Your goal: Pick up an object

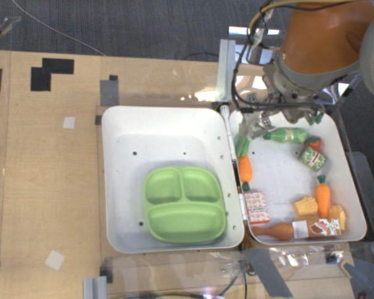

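Nearest the camera, along the near wall of the right bin (355,167), lie a brown drumstick-shaped toy (275,232) and, touching its right end, a small red-and-white carton (324,227). Just beyond them sit a yellow wedge-like piece (305,205), a paler yellow piece (337,216) by the right wall, and an orange carrot (323,196) standing lengthwise between the two, its green top pointing to the far side. A red-and-white patterned packet (257,207) lies near the bin's left wall.

Farther back, a second carrot (244,168) rests against that left wall, with its green leaves on the far end. A small red-and-green box (312,156) sits toward the right, and a green bottle (287,135) lies on its side near the far wall.

The arm (321,33) comes in from the right, and its wide orange band hangs above the far end of the right bin. The gripper (254,126) sits low over the bin's far left corner – just left of the green bottle's neck and just beyond the second carrot's leaves. Nothing can be seen held in it, and whether it is open or closed cannot be told from this angle – cables and the wrist crowd the spot.

The left bin (121,167) holds a green divided plate (184,203), lying flat in its near half.
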